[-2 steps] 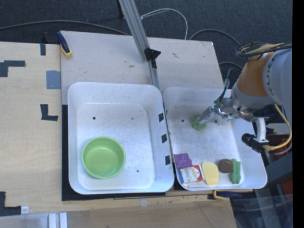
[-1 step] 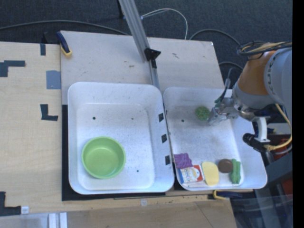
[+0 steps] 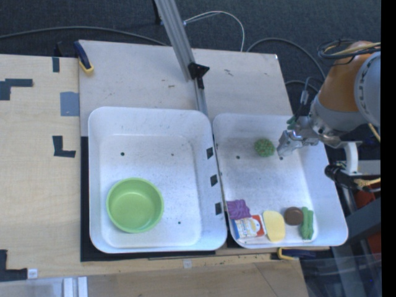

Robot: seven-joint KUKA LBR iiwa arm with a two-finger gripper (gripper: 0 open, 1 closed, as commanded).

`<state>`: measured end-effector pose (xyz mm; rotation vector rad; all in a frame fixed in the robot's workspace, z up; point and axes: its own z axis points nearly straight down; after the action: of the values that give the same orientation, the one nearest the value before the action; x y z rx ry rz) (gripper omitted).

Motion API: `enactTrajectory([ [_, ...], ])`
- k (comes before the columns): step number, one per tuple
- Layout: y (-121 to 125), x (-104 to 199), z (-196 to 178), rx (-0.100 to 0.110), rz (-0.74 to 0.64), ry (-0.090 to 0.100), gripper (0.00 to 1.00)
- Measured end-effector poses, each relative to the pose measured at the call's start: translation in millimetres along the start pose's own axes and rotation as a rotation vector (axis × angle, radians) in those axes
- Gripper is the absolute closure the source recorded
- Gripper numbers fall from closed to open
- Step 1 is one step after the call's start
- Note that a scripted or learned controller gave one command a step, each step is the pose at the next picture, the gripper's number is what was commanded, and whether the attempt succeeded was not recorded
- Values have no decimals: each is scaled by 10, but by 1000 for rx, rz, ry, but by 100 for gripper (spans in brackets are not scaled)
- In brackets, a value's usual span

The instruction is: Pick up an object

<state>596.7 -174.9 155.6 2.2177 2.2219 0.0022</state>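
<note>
Green, knobbly and rounded, a small broccoli-like toy (image 3: 265,147) alone on the far floor of the right white plastic bin (image 3: 322,184), just left of the grey two-finger gripper (image 3: 286,144). Gripper low beside it, nothing between its tips; open or closed impossible to tell. Probably light and bumpy enough not to slip, best pinched across its middle.
</note>
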Motion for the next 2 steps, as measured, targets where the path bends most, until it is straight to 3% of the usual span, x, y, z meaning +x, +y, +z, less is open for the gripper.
enactTrajectory([
  [1,15,-10,-637,-3,0,-1,100],
  [2,25,-5,-938,0,0,0,100],
])
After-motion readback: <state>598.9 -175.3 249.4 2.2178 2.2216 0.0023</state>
